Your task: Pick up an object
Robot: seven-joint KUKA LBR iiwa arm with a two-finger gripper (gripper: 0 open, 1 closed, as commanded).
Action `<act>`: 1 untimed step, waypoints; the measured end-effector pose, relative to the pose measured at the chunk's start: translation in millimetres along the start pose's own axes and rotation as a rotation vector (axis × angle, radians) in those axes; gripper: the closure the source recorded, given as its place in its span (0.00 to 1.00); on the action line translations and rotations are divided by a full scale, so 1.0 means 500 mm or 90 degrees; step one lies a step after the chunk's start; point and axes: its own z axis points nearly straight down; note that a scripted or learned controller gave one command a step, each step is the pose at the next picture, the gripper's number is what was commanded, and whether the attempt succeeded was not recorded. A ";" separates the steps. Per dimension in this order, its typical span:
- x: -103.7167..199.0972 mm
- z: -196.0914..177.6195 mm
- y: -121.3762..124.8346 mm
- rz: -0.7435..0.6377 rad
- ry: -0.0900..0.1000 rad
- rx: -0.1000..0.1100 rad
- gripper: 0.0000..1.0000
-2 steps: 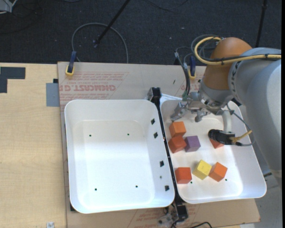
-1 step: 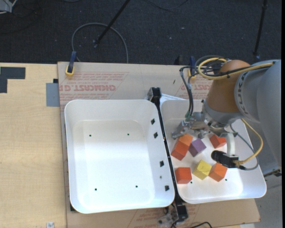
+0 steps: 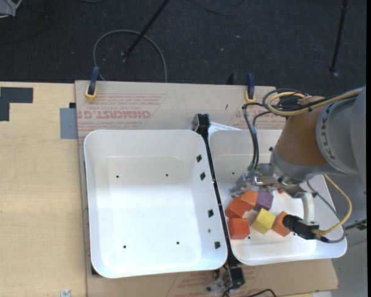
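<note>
Small coloured blocks (image 3: 255,213) (orange, yellow, purple) lay clustered in the right-hand shallow white bin (image 3: 297,252), lower right of frame. Just above them hung the two-finger gripper (image 3: 255,181), nearest the orange block (image 3: 249,197) and purple block (image 3: 264,199); neither showed a clear long axis.

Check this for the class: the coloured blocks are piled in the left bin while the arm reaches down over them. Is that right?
Not quite. The camera view shows the coloured blocks piled in the right bin, not the left bin. The arm does reach down over them.
</note>
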 end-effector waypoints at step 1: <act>0.018 0.000 -0.066 0.000 0.000 0.000 0.00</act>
